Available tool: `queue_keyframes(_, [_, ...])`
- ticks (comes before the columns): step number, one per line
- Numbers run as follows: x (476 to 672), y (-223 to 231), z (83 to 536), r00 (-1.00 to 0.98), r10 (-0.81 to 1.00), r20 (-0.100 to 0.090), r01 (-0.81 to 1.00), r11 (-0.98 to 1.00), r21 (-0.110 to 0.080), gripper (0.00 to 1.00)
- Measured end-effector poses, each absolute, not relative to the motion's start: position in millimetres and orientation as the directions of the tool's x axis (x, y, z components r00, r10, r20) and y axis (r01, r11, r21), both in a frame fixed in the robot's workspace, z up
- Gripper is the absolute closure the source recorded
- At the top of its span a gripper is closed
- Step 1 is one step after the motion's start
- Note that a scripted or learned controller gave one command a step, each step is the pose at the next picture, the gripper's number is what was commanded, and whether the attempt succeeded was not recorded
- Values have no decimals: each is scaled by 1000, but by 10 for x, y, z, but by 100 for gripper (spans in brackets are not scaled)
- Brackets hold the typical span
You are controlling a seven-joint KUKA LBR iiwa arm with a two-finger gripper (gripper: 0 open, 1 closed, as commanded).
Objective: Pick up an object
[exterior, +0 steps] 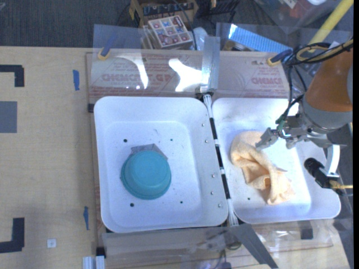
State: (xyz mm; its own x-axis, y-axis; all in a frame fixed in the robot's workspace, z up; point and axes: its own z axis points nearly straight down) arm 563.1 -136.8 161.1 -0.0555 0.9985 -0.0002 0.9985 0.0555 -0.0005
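1. The pale wooden bench stretches away to the left of the fingers, bearing both bins.
2. The left shallow white plastic bin lies well to the left of the fingers, past the divider.
3. The right shallow white plastic bin sits directly under the fingers.
4. The grey arm with its orange band comes in from the right, above and behind the fingers.
5. The crumpled pale yellow cloth lies in the right bin, just left of and below the fingers; its upper edge is near the left fingertip, though contact cannot be judged.
6. The round teal plastic bowl rests upside down in the left bin, well apart from the fingers.
7. The two-finger gripper hangs over the right bin; its fingers are spread apart, with nothing between them.
8. A small grey patch lies just behind the bowl, far left of the fingers.
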Motion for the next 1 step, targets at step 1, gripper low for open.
queue_keyframes(1, [5199, -1001, 904, -238, 971, -4, 971, 238, 12, 0])
